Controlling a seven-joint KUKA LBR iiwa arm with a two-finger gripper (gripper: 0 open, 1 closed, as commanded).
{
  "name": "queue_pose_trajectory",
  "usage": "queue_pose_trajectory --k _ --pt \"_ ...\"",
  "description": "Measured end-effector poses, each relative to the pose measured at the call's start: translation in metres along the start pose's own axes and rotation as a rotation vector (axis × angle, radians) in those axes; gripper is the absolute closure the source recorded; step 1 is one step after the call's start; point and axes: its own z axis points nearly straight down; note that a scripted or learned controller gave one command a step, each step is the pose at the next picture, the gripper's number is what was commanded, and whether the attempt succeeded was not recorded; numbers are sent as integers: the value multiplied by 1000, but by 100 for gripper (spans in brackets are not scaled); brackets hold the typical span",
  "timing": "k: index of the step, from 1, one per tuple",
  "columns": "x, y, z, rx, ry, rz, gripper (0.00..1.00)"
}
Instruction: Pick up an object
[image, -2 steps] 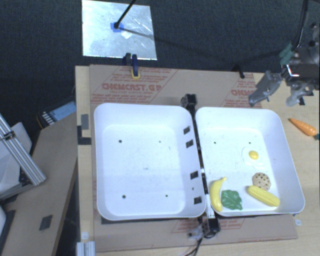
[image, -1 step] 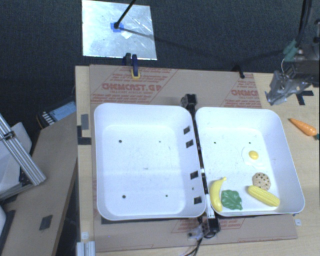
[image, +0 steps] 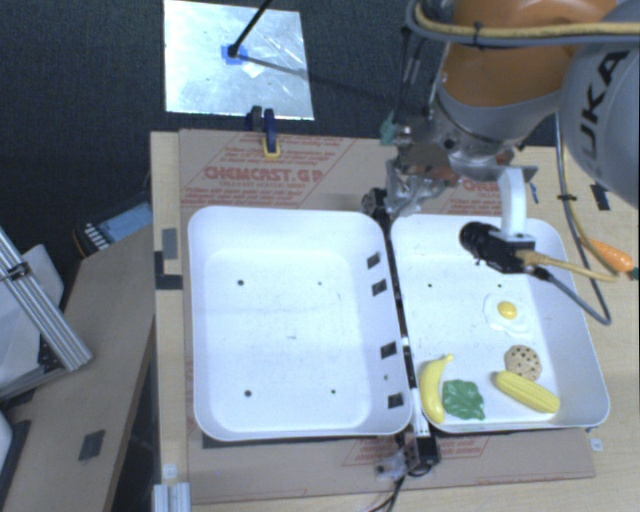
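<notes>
Camera view: two shallow white bins are seen side by side on the bench (image: 165, 205), so that candidates for picking are kept confined and within the arm's reach. The end effector (image: 405, 192) is held above the far end of the divider between the bins, at the right bin's rear left corner and well apart from every object; whether it is open or closed cannot be told, and nothing is seen gripped. A bare white floor is presented by the left bin (image: 290, 330). All pickable objects are contained in the right bin (image: 440, 290), gathered towards its near end: a fried egg (image: 506, 311) lies furthest back, a cookie (image: 521, 360) just in front of it, a corn cob (image: 526, 392) nearest the front rim, and a banana (image: 432, 388) beside the divider, touched by a green leaf (image: 463, 400). A pick is judged not yet begun.
</notes>
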Motion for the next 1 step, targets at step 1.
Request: queue_pose_trajectory --k 1 --pt "55 -39 37 -8 2 1 100"
